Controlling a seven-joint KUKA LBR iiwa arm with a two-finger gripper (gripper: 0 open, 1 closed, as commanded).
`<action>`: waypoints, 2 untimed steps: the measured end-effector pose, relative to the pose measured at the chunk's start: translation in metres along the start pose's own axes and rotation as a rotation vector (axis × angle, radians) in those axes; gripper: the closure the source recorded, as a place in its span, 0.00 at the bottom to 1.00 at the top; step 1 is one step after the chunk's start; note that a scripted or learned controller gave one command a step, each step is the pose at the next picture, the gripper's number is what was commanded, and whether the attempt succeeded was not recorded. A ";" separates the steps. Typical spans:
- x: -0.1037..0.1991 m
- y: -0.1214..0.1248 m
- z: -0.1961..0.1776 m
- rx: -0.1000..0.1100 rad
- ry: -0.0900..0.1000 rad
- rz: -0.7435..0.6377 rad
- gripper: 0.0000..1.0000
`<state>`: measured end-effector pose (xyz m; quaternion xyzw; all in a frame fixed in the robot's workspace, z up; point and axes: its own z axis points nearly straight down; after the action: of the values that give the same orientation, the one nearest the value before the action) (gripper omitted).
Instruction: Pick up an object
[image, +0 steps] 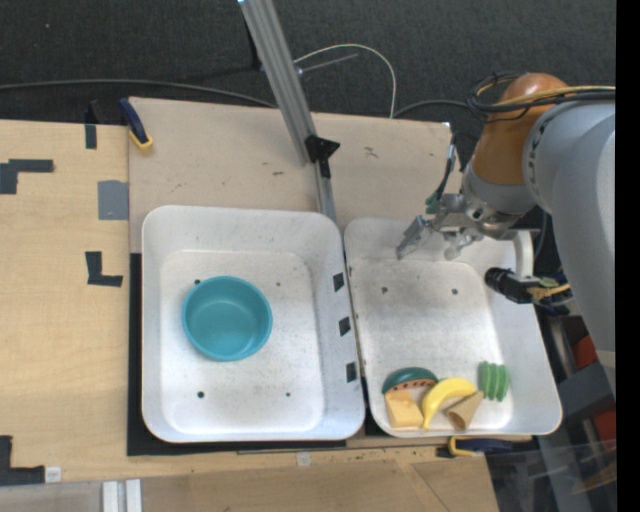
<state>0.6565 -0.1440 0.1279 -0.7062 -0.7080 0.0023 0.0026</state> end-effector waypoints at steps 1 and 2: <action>0.001 0.000 0.042 -0.004 -0.002 -0.001 0.00; 0.002 0.000 0.029 -0.005 -0.002 -0.002 1.00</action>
<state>0.6566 -0.1422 0.0985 -0.7055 -0.7087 0.0013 0.0002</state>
